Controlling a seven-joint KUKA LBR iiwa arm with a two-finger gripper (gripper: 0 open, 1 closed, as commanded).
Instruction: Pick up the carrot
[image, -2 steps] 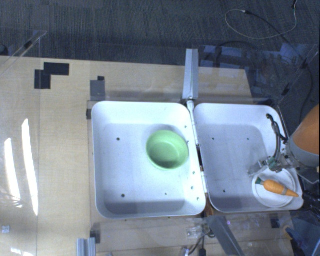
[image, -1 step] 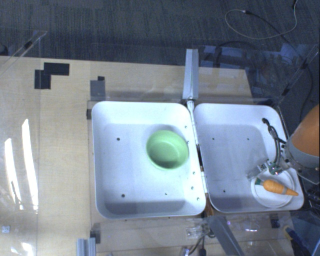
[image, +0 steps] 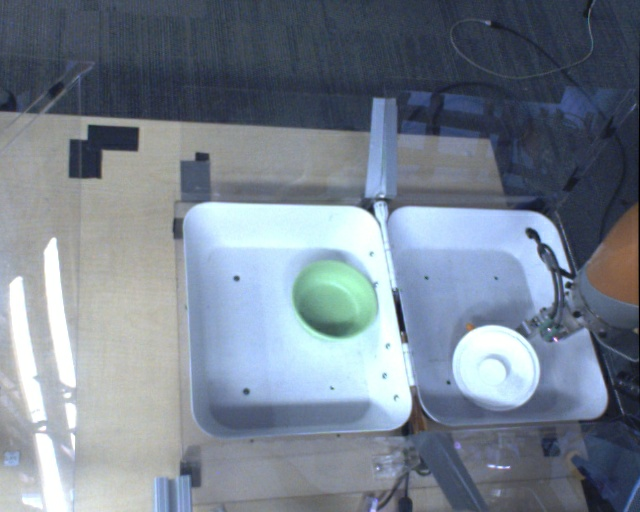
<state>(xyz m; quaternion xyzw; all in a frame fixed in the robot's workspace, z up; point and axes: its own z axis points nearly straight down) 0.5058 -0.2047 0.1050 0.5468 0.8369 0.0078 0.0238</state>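
1. The end effector (image: 548, 326) hangs low by the right bin's (image: 450, 240) right wall; its state cannot be told.
2. A small orange speck, perhaps the carrot (image: 470, 326), lies just beside the white bowl (image: 495, 367).
3. The left bin (image: 230, 330) holds a green bowl (image: 335, 298) near the shared edge.

You see very little of the carrot (image: 470, 326): just a small orange sliver, too small for you to tell its shape or which way it points. It lies on the floor of the right bin (image: 450, 250), toward the six o'clock half of that bin and near its middle from side to side. The sliver sits touching, or just beside, the rim of the round white bowl (image: 495, 368), at about ten o'clock on the rim. Whether more of it is tucked under the bowl, you cannot tell.
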